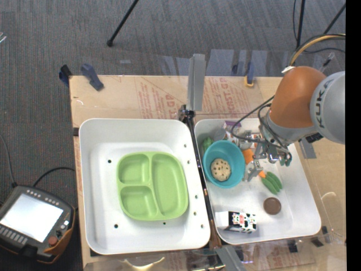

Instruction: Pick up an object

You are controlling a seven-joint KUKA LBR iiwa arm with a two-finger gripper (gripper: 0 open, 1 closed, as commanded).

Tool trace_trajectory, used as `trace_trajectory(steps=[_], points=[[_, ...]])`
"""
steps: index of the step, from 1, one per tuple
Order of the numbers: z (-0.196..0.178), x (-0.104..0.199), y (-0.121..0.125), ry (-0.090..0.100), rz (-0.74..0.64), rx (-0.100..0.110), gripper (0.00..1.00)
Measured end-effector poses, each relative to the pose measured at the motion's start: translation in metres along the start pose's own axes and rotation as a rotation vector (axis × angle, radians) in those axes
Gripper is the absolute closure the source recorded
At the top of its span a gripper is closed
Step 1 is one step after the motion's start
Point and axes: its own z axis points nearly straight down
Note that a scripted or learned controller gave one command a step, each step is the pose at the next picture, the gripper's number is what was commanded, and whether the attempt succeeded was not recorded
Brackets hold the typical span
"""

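The hand (255, 167) hovers just right of the teal bowl (224, 164), can't tell if it's spread or pinched. Green pod toy (272, 181) lies just right of the bowl too. I'd drop straight down, centred over it, clear of the bowl rim.

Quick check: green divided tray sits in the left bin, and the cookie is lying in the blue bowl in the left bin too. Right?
Half right. The camera view shows the green divided tray in the left bin, but the blue bowl with the cookie in it sits in the right bin, next to the end effector.
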Motion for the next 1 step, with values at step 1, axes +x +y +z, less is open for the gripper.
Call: trace_trajectory(steps=[1], points=[[0.0009, 0.0111, 0.0036, 0.000, 0.056, -0.007, 0.00]])
